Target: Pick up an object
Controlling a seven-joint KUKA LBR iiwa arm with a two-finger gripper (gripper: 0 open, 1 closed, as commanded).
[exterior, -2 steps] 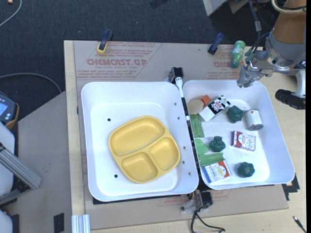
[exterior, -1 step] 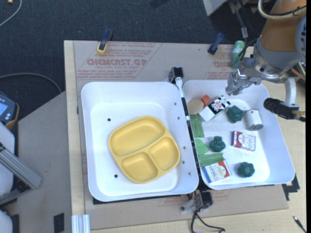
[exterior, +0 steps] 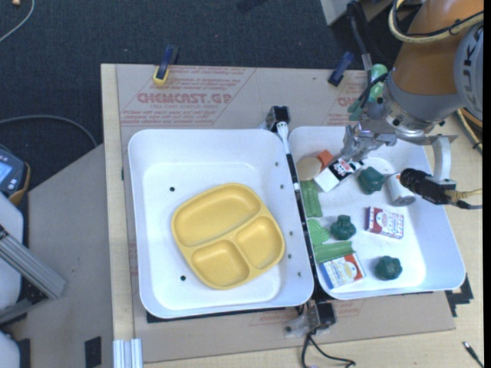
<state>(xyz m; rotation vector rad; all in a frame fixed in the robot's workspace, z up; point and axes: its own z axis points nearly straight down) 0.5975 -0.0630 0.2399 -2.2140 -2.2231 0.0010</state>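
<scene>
White right bin [exterior: 441, 236] under me, cluttered. My gripper [exterior: 351, 162] down low at its far left part, over black-and-white small item [exterior: 333, 176], beside tan round piece [exterior: 308, 166]. Finger spread: cannot tell, wrist blocks it. Step in hand, by my guess: descent toward grasp, nothing lifted. Next calls for centring on item, closing, straight lift. Yellow tray [exterior: 227, 234] sits in left bin [exterior: 149, 167].

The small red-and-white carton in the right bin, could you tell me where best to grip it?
Probably across the red-and-white carton's shorter sides, coming straight down from above. It lies flat on the right bin floor with bare floor around it, so the fingers have room.
</scene>
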